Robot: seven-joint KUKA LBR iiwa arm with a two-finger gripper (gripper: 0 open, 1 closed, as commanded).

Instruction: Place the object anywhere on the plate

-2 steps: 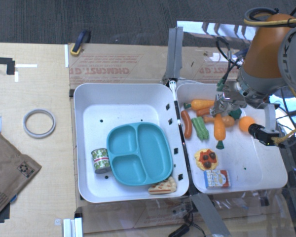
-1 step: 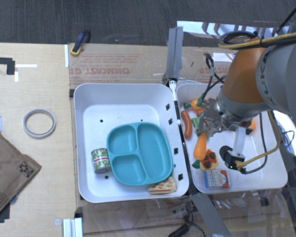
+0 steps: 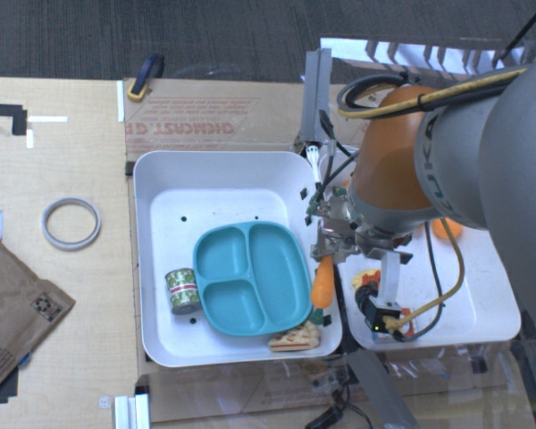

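Note:
A teal plate point(image 3: 250, 280) with three sections lies in the left white bin point(image 3: 161, 195). My gripper point(image 3: 327, 256) hangs over the wall between the two bins, just past the plate's right rim. An orange carrot-like object point(image 3: 322, 284) points down from it, its upper end caught between the fingers and its lower end by the plate's edge. The grey arm with its orange band point(image 3: 393, 159) covers much of the right bin point(image 3: 491, 275).
A green can point(image 3: 183, 290) lies left of the plate, and a tan food piece point(image 3: 295, 337) lies at its near right edge. The right bin holds small orange, red and yellow items point(image 3: 447, 230). A tape roll point(image 3: 71, 222) rests on the bench at left.

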